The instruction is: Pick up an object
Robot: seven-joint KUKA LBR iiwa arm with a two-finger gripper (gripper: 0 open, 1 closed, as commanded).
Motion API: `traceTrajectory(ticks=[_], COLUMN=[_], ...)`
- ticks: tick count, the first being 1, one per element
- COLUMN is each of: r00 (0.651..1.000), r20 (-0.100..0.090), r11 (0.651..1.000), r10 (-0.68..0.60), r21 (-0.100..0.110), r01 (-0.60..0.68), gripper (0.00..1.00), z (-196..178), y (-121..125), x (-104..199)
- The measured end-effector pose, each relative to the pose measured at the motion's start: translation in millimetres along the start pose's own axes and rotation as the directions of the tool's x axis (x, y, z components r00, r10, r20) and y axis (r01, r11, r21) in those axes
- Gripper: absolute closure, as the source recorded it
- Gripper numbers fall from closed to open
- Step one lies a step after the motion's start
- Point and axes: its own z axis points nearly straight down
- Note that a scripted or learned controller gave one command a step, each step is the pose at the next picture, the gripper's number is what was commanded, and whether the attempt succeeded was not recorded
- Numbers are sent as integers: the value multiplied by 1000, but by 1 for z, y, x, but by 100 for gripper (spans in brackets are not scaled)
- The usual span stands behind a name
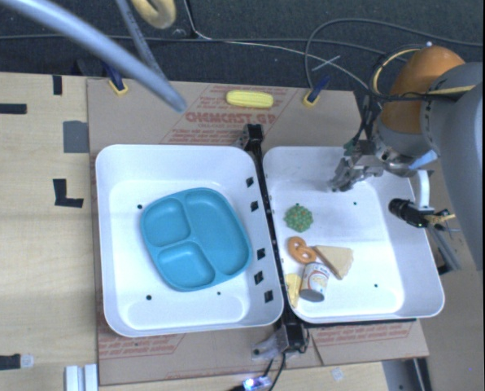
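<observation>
Gripper [344, 179], finger state unreadable, hangs over the right bin's [405, 255] far edge: approach step. Next you must steer it toward the broccoli [299, 217] nearby.

Two bins [112, 218], one blue tray [195, 238]

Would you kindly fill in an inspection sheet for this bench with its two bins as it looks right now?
Surface: cardboard sheet under two white bins, left bin, right bin.
Job's things: in the right bin, green ball, orange pretzel-like ring, tan wedge, small can.
Clutter: blue divided tray in the left bin; yellow object on the cardboard behind the bins.
Grippers: hand over the right bin's far part, holding nothing visible.
Cables: cable looping behind the bins.
Surroundings: wooden bench with black marks.
</observation>
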Motion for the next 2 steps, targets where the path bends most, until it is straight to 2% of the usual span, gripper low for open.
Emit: traceTrajectory(ticks=[1, 2], r00=[1000, 1000], r20=[-2, -1], r11=[1000, 1000], r10=[2, 3], r21=[-3, -4], r01=[-2, -3], gripper=[100, 100], z=[-48, -103], y=[-4, -10], x=[8, 2])
